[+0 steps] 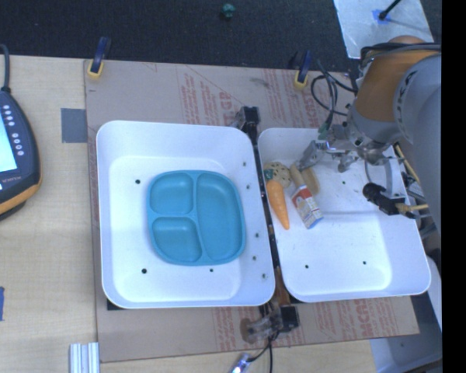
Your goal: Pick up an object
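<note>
In the right bin, near its left wall, lie an orange carrot, a small tan-and-red packet beside it, and a pale lumpy item above them. A tan piece rests just above the packet. My gripper hangs over the bin's upper left part, just above the tan piece, with the grey arm and its orange band reaching in from the right. Nothing shows between its fingers.
The left bin holds a blue divided plate. A teach pendant lies at the far left on the bench. Clamps sit at the cardboard's back edge. Cables and a black fitting hang over the right bin's right side.
</note>
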Motion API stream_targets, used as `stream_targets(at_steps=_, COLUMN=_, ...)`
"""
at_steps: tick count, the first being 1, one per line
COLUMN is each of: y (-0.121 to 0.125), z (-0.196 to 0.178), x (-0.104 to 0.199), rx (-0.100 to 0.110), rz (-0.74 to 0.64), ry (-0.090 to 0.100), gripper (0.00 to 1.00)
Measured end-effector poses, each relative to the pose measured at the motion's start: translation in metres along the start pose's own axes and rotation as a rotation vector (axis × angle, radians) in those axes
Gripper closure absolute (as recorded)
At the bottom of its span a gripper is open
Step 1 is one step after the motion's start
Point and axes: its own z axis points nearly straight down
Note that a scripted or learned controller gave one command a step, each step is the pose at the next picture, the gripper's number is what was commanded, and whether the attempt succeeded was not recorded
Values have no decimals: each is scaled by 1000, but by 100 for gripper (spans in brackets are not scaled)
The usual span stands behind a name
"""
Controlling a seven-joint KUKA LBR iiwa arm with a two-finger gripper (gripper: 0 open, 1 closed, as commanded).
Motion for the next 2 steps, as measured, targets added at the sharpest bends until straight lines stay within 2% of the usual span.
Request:
stream_targets(at_steps=1, y=-48, z=0, x=38, rx=0, rz=-1, ry=-2, gripper=0)
stream_targets(at_steps=2, y=-3, z=0, x=50, rx=0, rz=1, ry=0, gripper=0)
